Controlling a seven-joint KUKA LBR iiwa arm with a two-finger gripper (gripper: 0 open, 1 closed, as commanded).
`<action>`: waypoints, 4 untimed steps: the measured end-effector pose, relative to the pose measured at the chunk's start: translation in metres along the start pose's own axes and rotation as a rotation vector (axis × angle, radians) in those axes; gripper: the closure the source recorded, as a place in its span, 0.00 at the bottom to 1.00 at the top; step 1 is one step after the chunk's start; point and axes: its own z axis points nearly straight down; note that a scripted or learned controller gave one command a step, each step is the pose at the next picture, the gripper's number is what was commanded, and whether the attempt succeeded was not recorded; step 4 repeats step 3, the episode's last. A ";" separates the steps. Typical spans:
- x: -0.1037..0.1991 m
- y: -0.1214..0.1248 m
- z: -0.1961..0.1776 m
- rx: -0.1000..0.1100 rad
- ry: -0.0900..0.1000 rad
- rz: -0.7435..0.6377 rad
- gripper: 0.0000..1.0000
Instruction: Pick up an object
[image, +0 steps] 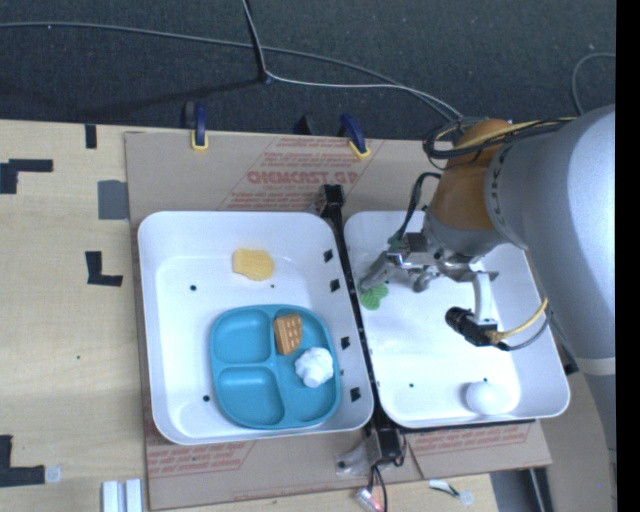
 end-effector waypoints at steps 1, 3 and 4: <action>-0.014 0.039 -0.046 -0.003 -0.001 0.000 0.00; 0.085 -0.024 -0.164 -0.005 0.001 -0.001 0.00; 0.085 -0.024 -0.164 -0.005 0.001 -0.001 0.00</action>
